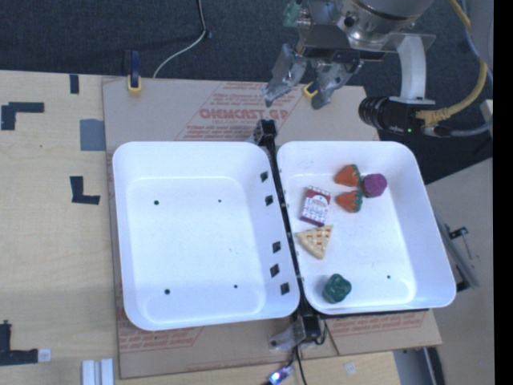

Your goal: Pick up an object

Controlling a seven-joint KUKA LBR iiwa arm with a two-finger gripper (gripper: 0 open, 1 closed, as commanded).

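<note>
Six little items sit in the right bin [417, 215]: two strawberries [347, 175] [350, 201], one purple thing [373, 184] touching them, one small red-and-white box [316, 206], one waffle wedge [316, 241] just below it, and one green piece [337, 288] near the front edge. Left bin [128, 183] is next to it. The gripper [300, 88] hangs above the far rim between the bins, fingers spread apart, nothing between them.

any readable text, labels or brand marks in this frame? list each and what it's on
Red print on the cardboard sheet under the bins: upside down and blurred; reads roughly "CHEMCAST", not certain.
Small red-and-white packet in the right bin: has a printed label, too small to read.
No other legible text.
</note>
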